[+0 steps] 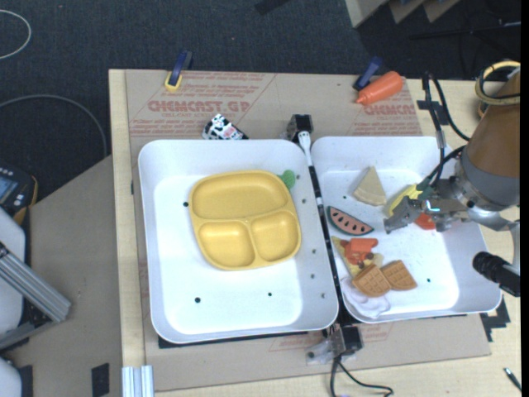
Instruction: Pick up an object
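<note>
The gripper (402, 214) is being held low in the right bin (463, 303); finger spacing cannot be told. The watermelon slice (345, 220) is lying just left.

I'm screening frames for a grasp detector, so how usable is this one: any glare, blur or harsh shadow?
Camera view: lighting is even and soft; the white bins are bright but not blown out; the yellow tray and watermelon slice read sharply; the gripper is small and slightly soft, so its fingers are hard to judge.
</note>
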Robot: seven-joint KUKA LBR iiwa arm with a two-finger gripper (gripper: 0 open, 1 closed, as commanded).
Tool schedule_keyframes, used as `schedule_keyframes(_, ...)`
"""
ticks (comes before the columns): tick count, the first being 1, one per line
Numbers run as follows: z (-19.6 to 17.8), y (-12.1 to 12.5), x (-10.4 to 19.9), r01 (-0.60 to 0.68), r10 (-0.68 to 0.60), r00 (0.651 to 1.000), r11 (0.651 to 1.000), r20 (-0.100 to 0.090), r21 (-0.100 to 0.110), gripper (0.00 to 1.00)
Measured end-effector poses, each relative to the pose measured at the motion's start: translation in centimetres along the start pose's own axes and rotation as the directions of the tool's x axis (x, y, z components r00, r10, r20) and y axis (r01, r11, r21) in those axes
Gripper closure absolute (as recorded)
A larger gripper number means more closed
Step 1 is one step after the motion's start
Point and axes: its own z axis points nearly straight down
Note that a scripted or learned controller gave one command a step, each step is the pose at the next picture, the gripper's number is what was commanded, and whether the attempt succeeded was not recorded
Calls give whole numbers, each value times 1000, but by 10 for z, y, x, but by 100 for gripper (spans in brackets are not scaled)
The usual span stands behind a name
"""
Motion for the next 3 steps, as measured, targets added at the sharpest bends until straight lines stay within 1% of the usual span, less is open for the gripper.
schedule_keyframes(1,-5,3,0,3,-3,1000,1000,2,-11,0)
schedule_keyframes(2,38,0,3,3,-3,1000,1000,0,-5,0)
schedule_keyframes(3,79,-3,8,2,-2,1000,1000,-2,-13,0)
